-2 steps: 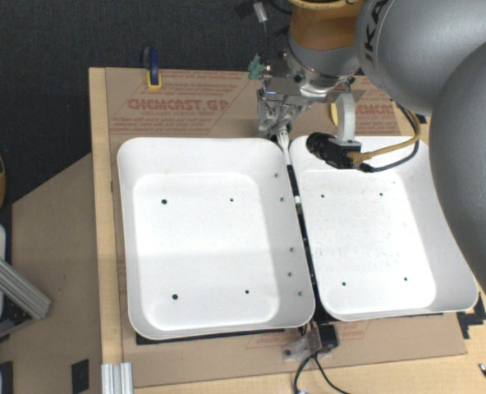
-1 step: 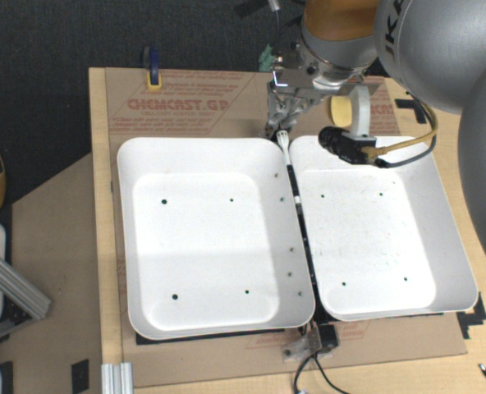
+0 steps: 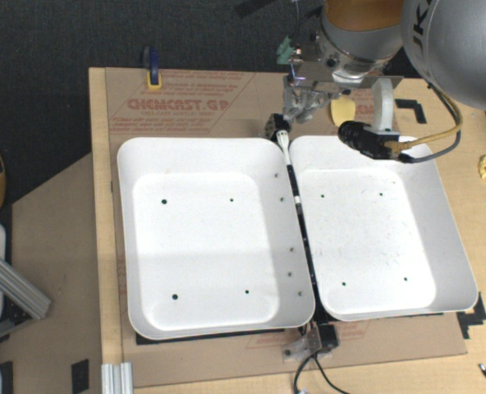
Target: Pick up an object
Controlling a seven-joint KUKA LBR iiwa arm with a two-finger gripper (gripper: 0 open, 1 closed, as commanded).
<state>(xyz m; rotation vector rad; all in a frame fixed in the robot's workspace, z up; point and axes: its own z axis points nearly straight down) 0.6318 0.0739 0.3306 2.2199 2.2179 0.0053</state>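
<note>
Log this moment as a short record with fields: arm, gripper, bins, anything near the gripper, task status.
arm: grey KUKA arm with orange band, reaching in from the right, over the far edge of the bench
gripper: two-finger gripper, above the brown cardboard base just beyond the bins' far rims; jaw state unreadable
bins: left shallow white bin and right shallow white bin, side by side
nearby: pale yellow object beside the gripper, partly hidden
task status: no object seen held
</note>
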